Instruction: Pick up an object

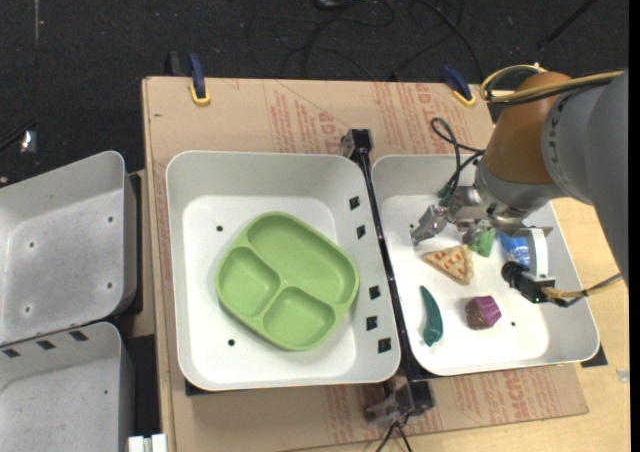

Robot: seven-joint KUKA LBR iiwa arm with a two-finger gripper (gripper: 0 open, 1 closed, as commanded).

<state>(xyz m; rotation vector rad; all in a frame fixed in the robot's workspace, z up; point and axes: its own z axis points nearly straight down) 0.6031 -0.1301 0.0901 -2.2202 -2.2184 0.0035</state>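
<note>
In the camera view we see the gripper low in the right bin, its jaws somewhat apart and nothing between them, with the pizza slice just at its 5 o'clock. We judge the slice a light, stiff toy, best pinched across its narrow flat sides. The purple piece and green pepper lie further toward 6 o'clock, while the green plate sits in the left bin.

- The 2 white bins look like smooth, matt plastic.
- The green divided plate is smooth plastic with a soft sheen.
- The bench board looks like matt, printed cardboard.
- The arm's orange band looks glossy.
</note>
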